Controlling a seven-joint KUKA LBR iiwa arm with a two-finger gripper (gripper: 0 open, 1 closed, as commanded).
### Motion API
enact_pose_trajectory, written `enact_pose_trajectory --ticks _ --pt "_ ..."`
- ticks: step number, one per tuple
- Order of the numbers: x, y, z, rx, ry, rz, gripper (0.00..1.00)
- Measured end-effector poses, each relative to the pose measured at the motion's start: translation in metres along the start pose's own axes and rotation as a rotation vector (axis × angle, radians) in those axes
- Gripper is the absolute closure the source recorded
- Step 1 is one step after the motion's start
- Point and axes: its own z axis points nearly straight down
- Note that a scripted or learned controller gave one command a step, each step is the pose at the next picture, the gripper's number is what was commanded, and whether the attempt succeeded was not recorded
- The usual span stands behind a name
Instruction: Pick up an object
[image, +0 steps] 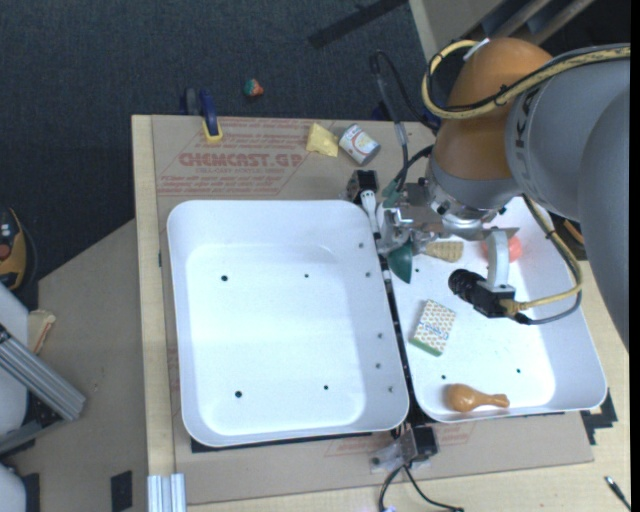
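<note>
- Two shallow white bins sit side by side on a bench; the left bin (270, 320) has raised, rounded rims and a smooth glossy floor marked by a few small dark dots.
- The right bin (545, 370) meets the left one along a shared middle edge, where a row of small fasteners runs.
- Open room: the right bin's lower right floor is bare; its upper left corner is crowded by the arm.
- The gripper (400, 232) hangs at the upper left corner of the right bin, close to the dividing rim; whether its fingers are wide or narrow cannot be told.
- A teal object (401, 264) lies just below the gripper, beside the rim; contact cannot be judged.
- A flat patterned green-edged packet (434, 327) lies tilted mid-bin, below the gripper and apart from it.
- A tan, rounded, drumstick-shaped toy (472, 399) lies near the bin's front rim.
</note>
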Motion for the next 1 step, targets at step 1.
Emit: enact_pose_trajectory --ticks 1 --pt "-0.0270 -0.0256 -0.0939 -0.004 -0.001 0.008 1.00"
